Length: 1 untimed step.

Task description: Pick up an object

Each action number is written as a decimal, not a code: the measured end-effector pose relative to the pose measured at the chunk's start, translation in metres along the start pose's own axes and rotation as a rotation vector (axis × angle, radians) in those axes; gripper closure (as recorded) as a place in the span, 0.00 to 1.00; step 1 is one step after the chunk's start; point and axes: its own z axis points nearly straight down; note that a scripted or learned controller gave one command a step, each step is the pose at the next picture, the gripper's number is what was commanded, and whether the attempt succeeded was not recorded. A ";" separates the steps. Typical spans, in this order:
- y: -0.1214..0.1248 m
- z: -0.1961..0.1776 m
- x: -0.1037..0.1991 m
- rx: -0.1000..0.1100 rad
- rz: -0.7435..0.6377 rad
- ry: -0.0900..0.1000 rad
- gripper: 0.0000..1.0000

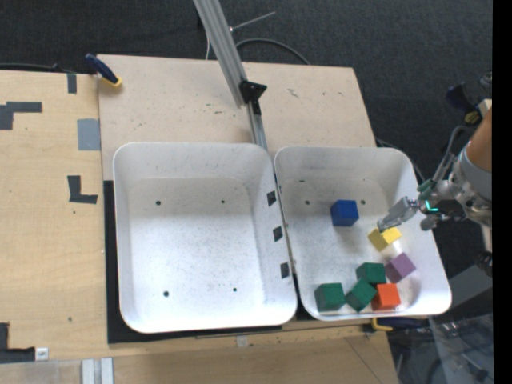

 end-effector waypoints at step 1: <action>0.001 -0.002 0.000 -0.004 -0.002 -0.001 0.00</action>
